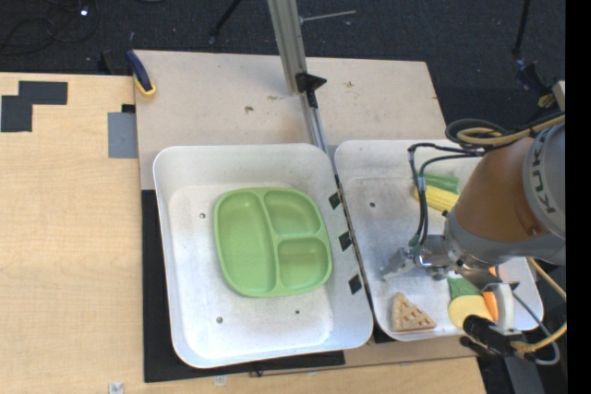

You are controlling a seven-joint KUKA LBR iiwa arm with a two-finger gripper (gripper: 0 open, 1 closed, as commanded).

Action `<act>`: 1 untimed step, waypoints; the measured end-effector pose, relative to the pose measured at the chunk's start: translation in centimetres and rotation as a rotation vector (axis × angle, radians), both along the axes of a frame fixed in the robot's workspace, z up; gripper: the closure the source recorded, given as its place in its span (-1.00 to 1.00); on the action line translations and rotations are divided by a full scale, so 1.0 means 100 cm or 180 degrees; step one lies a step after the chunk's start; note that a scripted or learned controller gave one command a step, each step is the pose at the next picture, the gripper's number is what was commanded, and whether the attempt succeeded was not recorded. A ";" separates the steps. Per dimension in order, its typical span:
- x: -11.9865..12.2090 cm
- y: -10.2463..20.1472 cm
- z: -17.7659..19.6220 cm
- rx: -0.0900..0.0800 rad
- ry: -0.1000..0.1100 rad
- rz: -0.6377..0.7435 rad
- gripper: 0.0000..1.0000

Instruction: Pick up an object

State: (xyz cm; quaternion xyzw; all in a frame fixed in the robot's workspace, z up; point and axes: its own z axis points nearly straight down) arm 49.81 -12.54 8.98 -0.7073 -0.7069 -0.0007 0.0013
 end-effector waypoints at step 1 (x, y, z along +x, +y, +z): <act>0.002 -0.001 0.014 0.0003 -0.0021 -0.0014 1.00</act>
